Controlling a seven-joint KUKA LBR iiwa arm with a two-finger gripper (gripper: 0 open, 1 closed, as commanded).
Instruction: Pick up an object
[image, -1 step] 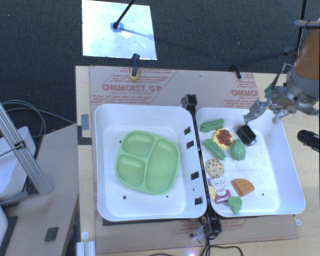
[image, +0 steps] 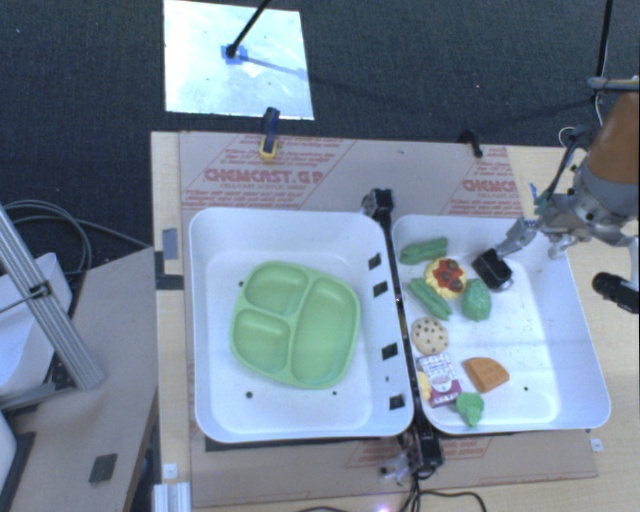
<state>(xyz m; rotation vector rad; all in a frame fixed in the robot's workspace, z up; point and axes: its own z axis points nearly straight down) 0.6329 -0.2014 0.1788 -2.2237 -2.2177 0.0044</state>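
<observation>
Above the far right part of the right-hand white bin (image: 545, 340), the grey arm (image: 608, 195) with its orange band (image: 615, 150) reaches in from the right. Its wrist tips down and to the left, and the gripper (image: 553, 238) hangs just over the bin floor, apart from the toys. Whether the gripper is open or closed cannot be told.

All the toy food lies along the left side of that bin. A green pickle (image: 423, 249) lies farthest back, its long axis running left to right with the right end slightly farther away. Just in front sits a yellow and red pizza piece (image: 446, 275). A green pea pod (image: 430, 297) slants from far left to near right, touching the pizza. A green leafy piece (image: 476, 300) lies just right of them. Nearer the camera are a round chip cookie (image: 430, 335), a red and white packet (image: 440, 380), an orange wedge (image: 485, 374) and a small green piece (image: 469, 406).

The left bin (image: 290, 240) holds a green divided plate (image: 296, 323).
</observation>
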